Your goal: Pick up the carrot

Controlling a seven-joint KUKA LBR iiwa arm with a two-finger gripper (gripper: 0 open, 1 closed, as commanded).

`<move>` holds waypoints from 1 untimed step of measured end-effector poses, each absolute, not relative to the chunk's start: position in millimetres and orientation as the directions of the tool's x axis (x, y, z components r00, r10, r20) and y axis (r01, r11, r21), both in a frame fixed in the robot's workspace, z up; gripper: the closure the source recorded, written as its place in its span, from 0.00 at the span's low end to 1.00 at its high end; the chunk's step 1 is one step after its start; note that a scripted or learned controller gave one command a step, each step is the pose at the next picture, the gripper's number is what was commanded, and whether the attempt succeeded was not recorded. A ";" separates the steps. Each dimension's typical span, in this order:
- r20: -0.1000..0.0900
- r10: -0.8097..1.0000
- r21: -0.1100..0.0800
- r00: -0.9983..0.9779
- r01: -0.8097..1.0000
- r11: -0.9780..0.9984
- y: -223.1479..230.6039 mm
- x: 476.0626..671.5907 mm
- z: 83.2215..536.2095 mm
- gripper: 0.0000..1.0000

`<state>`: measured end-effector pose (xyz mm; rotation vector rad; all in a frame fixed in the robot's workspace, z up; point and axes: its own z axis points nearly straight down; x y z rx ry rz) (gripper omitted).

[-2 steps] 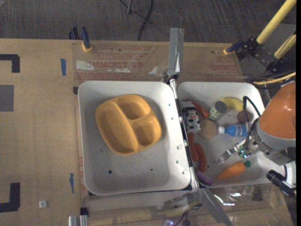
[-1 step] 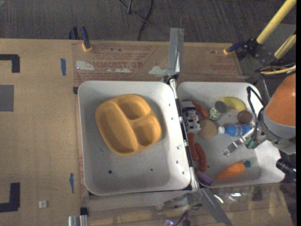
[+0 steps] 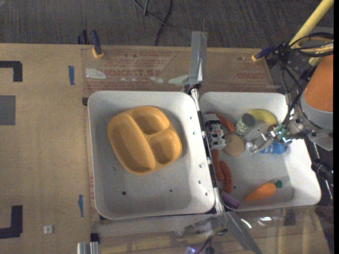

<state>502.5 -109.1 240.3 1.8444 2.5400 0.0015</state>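
The carrot (image 3: 261, 191) lies in the lower right of the frame, on the floor of the right bin (image 3: 296, 194), tilted with its green-tipped top toward the upper right and its point toward the lower left. It rests free, touching nothing else, well apart from the gripper (image 3: 263, 142).

Up and to the left of it, along the bin's left wall, lie two reddish sausage-like pieces (image 3: 222, 171) end to end, with a small purple item (image 3: 230, 199) at the bin's lower left corner. Higher on that wall sits a black-and-white toy (image 3: 214, 133) and, just beside it, another slim orange-red piece (image 3: 226, 123). A tan round object (image 3: 233, 145) sits near the bin's middle, with a greenish-grey ball (image 3: 246, 124) and a yellow banana (image 3: 263, 116) above it.

The gripper hangs over the middle of the right bin, reaching in from the right edge of the frame, just right of the tan round object and beside a blue item (image 3: 276, 147). Whether its jaws are spread or pressed together cannot be told here.

In the left bin (image 3: 106, 184) sits a yellow divided plate (image 3: 144, 138) with three compartments.
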 end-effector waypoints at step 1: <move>-0.001 0.756 0.001 -0.655 0.756 0.655 -144.9 479.9 179.3 0.00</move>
